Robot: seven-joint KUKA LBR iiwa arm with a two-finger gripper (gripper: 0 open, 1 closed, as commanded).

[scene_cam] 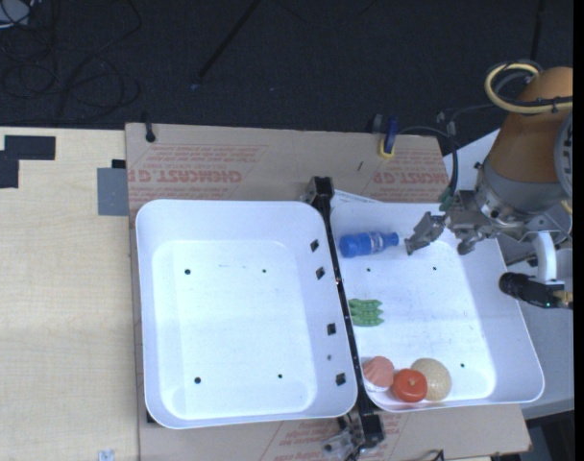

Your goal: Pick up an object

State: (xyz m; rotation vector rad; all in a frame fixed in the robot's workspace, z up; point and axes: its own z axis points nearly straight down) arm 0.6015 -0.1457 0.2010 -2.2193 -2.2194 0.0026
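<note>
The surface [52, 286] of pale wood fills the left of the frame, with a brown cardboard sheet [234, 166] laid over its middle under two shallow white bins. The left bin [148, 257] sits at the centre of the frame. The right bin [508, 353] lies just beside it, the two rims meeting along a dark seam. The arm [532, 152] enters at the upper right, grey with an orange band, and its gripper [444, 233] hangs over the upper part of the right bin with the fingers apart and nothing between them. Just left of the gripper, near the bin's upper left corner, lies a blue bottle [367, 245] on its side. Below it rests a small green object [366, 312]. At the bin's lower left corner a beige round object [432, 377], a red round object [409, 385] and a pink object [377, 370] cluster together, touching.
</note>
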